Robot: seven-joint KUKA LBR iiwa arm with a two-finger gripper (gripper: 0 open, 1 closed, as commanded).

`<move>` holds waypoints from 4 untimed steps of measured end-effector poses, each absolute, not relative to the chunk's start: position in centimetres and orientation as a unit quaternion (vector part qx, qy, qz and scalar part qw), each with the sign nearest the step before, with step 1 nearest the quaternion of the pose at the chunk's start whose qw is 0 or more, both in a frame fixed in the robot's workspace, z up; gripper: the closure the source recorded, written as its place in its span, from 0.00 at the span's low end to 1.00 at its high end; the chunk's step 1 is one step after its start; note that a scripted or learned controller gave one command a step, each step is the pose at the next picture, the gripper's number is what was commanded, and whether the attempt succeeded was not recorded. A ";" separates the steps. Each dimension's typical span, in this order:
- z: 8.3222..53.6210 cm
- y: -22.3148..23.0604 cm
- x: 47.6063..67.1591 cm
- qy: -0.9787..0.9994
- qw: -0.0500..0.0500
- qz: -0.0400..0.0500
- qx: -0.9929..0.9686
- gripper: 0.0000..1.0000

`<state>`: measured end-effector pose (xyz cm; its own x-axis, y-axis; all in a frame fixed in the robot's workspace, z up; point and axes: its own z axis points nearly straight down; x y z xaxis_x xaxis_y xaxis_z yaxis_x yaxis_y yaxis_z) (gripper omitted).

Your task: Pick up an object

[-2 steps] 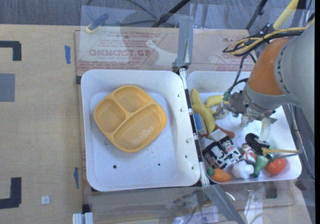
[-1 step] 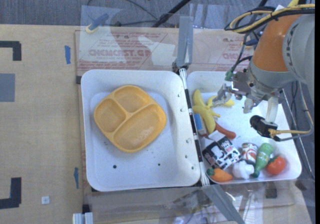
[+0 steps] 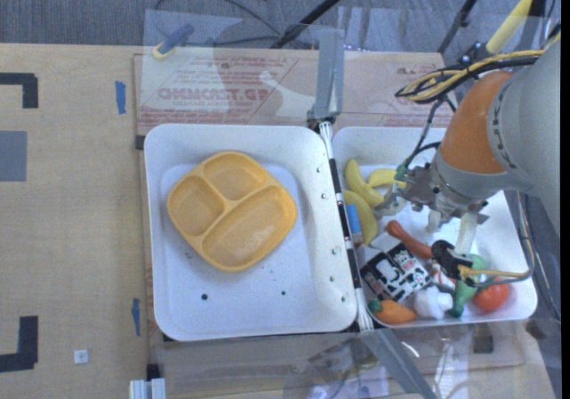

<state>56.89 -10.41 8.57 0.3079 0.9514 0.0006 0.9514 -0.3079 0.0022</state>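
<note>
My gripper (image 3: 448,230) hangs low over the middle of the right bin (image 3: 517,228), under the orange-banded wrist. Its tips are lost among the objects. Just left of it lie yellow bananas (image 3: 361,182) and a red-orange carrot-like piece (image 3: 406,238). A black-and-white patterned box (image 3: 396,274) sits in front of the gripper. Along the bin's front edge lie an orange carrot (image 3: 392,310), a white lump (image 3: 434,302), a green piece (image 3: 460,293) and an orange-red round fruit (image 3: 492,297). I see nothing clearly held.
The left bin (image 3: 169,299) holds a yellow divided plate (image 3: 232,208) towards its back left. A ridge (image 3: 343,228) with a small blue item on it separates the two bins. Tripod legs and cables stand beyond the bench.
</note>
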 end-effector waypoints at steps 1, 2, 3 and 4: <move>8.6 -10.3 53.4 0.617 0.002 0.002 0.787 0.00; 19.7 -10.7 50.9 0.712 -0.002 -0.002 0.702 0.00; 10.5 -10.3 50.2 0.713 0.001 0.000 0.701 0.00; 8.6 -13.9 48.2 0.703 -0.001 0.002 0.712 0.00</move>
<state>48.21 -13.85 8.57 0.0127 0.9999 0.0041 0.9999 -0.0127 0.0022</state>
